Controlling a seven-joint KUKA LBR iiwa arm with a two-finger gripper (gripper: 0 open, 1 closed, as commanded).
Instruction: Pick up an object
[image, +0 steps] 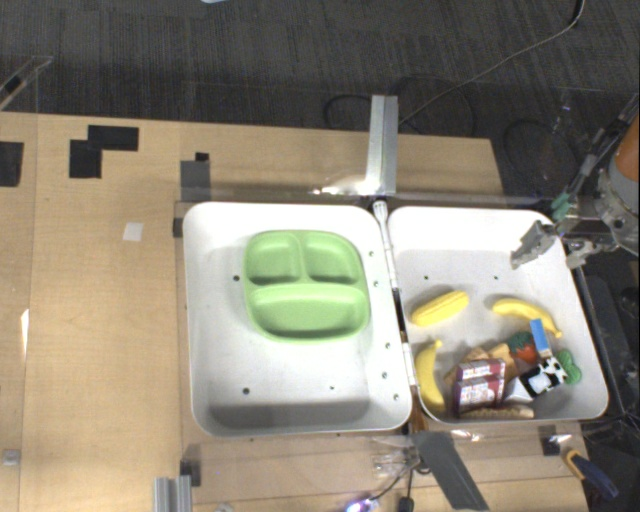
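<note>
Dark carpet lies behind a pale wooden bench (90, 350) on which we see two shallow white bins side by side. We find a green divided plate (304, 283) lying flat in the left bin (215, 400). Its three compartments face up.

We see a cluster of toy food in the right bin (470, 240): a yellow corn cob (440, 307) near the middle, a small banana (522, 312) just to its right, and a longer banana (429, 373) curving along the bin's left wall. Beside that sits a dark red packet (479, 385), touching a jumble of small pieces, red, green, blue and black-and-white, toward the near right corner.

Our gripper (528, 247) hangs over the bin's far right part, well apart from the food. We cannot tell how it is set.
</note>
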